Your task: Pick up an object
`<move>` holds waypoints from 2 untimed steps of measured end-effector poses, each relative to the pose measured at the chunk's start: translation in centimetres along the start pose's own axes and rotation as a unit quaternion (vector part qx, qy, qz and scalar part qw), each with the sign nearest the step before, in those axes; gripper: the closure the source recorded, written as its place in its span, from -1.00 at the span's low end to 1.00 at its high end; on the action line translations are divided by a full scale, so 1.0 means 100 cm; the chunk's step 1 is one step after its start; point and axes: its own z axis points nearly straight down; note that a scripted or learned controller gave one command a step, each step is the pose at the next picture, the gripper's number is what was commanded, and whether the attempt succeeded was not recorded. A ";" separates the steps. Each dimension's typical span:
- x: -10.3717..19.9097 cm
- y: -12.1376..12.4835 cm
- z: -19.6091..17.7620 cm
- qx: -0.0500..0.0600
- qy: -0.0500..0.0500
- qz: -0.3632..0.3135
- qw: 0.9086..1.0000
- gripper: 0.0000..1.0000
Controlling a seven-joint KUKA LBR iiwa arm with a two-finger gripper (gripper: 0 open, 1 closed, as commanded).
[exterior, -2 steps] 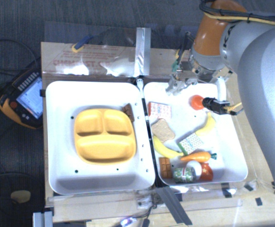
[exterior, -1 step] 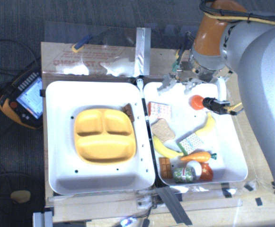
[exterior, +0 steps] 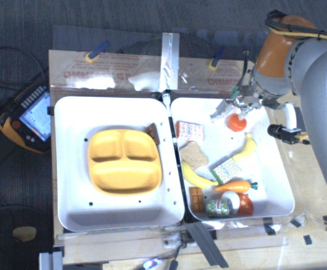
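Note:
My gripper (exterior: 236, 110) hangs over the far right part of the right bin (exterior: 278, 176), its two fingers spread open. A small round red-orange object (exterior: 236, 122) lies just below the fingertips, and nothing is gripped between them. Lower in the same bin lie a red-and-white packet (exterior: 189, 130), a bread slice (exterior: 194, 155), two bananas (exterior: 246, 148) (exterior: 196, 176), a checkered packet (exterior: 226, 169), a carrot (exterior: 233, 186), a brown waffle piece (exterior: 195, 197), a green can (exterior: 218, 208) and a red-and-white item (exterior: 245, 205).
The left bin (exterior: 67, 167) holds a yellow divided tray (exterior: 124, 161) and a small brown piece (exterior: 152, 131) by the centre wall. A handheld pendant with a screen (exterior: 31, 117) lies on the floor at the left. Clear plastic sheeting (exterior: 118, 75) lies behind the bins.

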 end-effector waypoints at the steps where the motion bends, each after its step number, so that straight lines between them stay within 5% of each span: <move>1: -0.039 -0.016 0.051 -0.004 0.001 -0.052 0.999 -1.00; 2: -0.048 -0.052 0.025 -0.002 0.003 -0.031 1.000 -1.00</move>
